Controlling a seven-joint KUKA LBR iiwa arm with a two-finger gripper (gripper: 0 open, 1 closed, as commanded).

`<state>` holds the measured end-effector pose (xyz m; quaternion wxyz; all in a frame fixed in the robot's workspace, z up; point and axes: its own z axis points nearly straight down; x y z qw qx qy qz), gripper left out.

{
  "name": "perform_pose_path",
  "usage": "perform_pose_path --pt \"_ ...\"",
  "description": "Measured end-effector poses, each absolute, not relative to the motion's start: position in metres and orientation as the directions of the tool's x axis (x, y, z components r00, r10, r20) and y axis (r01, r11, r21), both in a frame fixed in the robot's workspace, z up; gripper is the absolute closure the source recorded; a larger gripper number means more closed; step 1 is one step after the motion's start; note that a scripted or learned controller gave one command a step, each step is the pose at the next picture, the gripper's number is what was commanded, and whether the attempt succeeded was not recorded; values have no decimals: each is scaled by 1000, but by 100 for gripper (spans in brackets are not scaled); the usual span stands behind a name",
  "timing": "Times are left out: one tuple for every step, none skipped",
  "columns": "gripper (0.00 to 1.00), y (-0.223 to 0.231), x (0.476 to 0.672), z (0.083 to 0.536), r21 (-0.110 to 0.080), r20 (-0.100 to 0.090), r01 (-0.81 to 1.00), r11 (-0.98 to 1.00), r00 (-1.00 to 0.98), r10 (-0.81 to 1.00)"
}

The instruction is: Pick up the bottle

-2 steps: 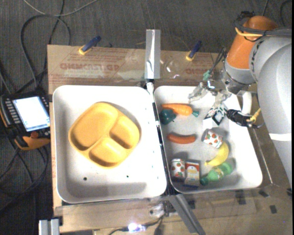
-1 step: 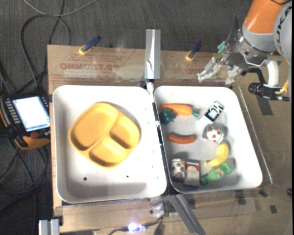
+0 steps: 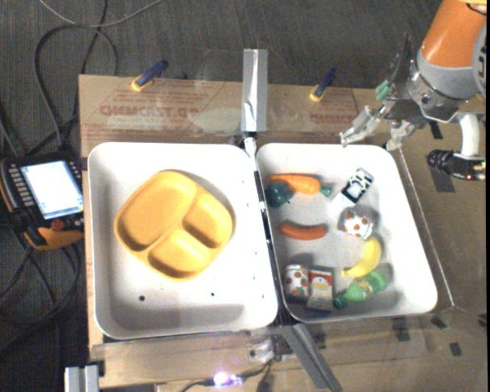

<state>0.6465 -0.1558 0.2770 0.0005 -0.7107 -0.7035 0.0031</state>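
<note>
while the two-finger gripper (image 3: 374,127) hangs above the far rim of the right white bin (image 3: 416,211), its fingers spread and grasping nothing, the small green plastic bottle (image 3: 363,289) lies on its side near that bin's front edge. it rests just beside the yellow toy banana (image 3: 365,259) and small cartons (image 3: 309,285), so a clean approach looks tight.

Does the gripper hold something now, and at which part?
Nothing is held: the gripper hangs open above the right bin's far edge; the green bottle lies inside.
</note>
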Motion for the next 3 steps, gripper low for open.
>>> perform_pose_path --pt "100 -155 648 282 -11 -7 1000 -9 9 1000" --pt "100 -91 593 181 -8 -2 934 -358 358 934" --pt "0 -91 593 181 -8 -2 934 -358 358 934"
